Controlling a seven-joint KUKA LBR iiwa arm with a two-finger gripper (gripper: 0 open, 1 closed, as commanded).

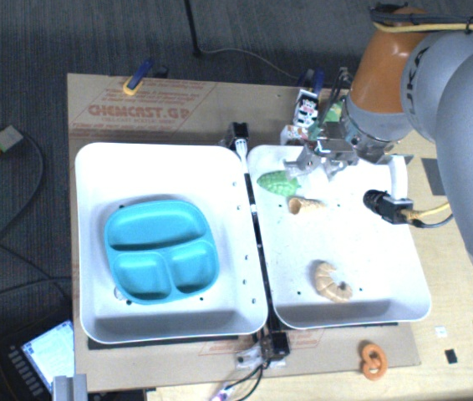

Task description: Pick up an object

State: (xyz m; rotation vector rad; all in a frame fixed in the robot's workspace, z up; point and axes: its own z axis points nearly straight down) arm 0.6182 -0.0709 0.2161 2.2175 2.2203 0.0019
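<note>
Hovering pincer (310, 162) just beside green object (276, 182) (finger spread unclear)

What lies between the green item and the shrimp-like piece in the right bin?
In the camera view, a small tan cone-shaped piece lies between the green item and the shrimp-like piece.

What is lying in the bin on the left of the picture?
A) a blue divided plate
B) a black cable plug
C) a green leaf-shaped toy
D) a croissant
A: the blue divided plate lies in the left bin, while the green toy and the croissant lie in the right bin.
</note>
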